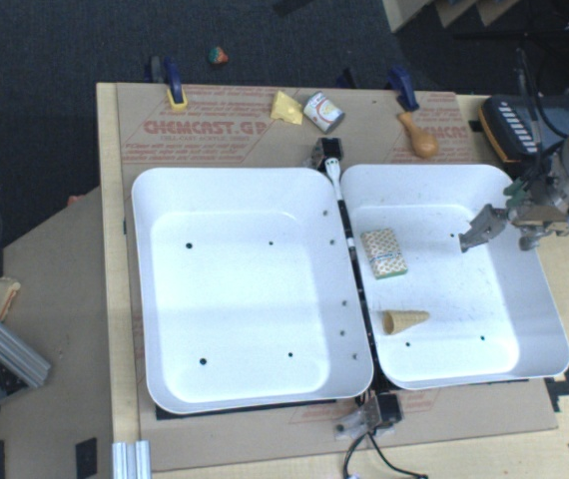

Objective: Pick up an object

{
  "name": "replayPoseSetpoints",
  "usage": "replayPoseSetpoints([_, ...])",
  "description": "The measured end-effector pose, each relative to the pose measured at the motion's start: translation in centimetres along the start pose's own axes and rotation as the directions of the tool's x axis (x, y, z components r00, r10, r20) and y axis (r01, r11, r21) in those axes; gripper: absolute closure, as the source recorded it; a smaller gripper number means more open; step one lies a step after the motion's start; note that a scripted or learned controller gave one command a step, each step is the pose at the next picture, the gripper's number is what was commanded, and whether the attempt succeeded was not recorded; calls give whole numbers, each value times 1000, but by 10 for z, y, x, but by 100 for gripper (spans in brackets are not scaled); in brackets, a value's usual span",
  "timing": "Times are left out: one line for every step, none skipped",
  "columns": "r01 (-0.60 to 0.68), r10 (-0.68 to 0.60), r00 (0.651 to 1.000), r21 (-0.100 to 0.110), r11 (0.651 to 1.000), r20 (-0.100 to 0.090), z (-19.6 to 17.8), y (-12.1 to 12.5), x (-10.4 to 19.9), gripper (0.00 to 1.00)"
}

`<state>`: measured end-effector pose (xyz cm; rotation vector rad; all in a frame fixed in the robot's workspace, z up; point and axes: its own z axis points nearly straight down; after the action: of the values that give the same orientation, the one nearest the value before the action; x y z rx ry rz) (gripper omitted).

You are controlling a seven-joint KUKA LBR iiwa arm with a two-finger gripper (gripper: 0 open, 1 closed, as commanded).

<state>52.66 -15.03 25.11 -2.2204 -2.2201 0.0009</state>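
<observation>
The right bin (524, 297) holds two objects. A small rectangular block (384, 252) with a green-and-tan pattern lies near the bin's left wall. A tan cone (404, 319) rests on its side below the block, tip pointing left. My gripper (502, 235) hangs over the right bin's upper right part, to the right of the block and well apart from it. Its fingers (477, 230) are spread open with nothing between them. The left bin (165, 267) is white with a few dark dots on its floor.
Behind the bins on the bench lie a yellow wedge (286, 108), a small white box (323, 112) and an orange-brown pear-shaped piece (419, 138). Blue clamps (174, 80) grip the far edge. A black device (510, 128) sits at the back right.
</observation>
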Motion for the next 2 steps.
replayPoseSetpoints([1, -1, 1000, -3, 1000, 1, -11, 1, 0, 100])
replayPoseSetpoints([1, -1, 1000, -23, 1000, 8, -168, 8, -17, 100])
